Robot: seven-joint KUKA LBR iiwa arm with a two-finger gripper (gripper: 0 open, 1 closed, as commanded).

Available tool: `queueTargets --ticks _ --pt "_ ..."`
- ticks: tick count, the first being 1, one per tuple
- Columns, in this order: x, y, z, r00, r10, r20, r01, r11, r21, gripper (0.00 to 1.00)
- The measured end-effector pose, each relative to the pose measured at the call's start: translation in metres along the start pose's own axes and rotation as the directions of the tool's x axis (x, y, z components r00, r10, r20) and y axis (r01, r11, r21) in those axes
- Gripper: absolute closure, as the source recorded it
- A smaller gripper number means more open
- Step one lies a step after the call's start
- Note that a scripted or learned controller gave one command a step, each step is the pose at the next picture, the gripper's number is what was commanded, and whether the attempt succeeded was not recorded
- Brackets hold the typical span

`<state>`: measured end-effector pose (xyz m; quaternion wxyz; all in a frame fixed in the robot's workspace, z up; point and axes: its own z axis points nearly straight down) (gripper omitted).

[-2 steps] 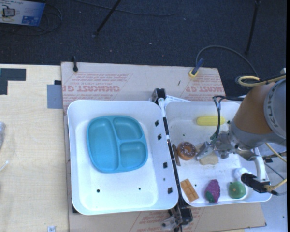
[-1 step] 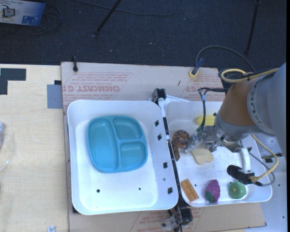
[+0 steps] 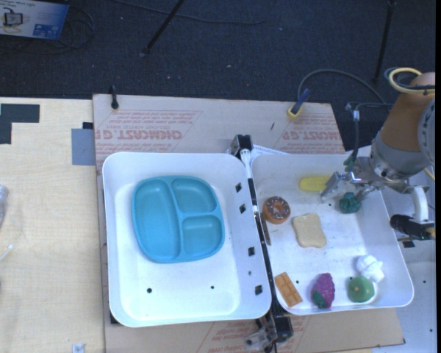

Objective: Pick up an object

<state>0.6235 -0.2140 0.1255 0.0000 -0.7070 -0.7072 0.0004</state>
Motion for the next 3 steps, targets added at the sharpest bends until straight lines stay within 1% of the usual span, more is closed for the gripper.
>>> queueTargets --ticks 1,2,3 --pt "0.002 0.021 0.038 1.000 -0.004 0.000 0.004 1.000 0.001 0.00" --pt "0.003 0.021 0.027 1.000 -0.009 0.001 0.009 1.000 0.001 1.00" --pt "0.082 0.020 0.032 1.000 -0.002 -0.003 0.002 1.000 0.002 1.00"
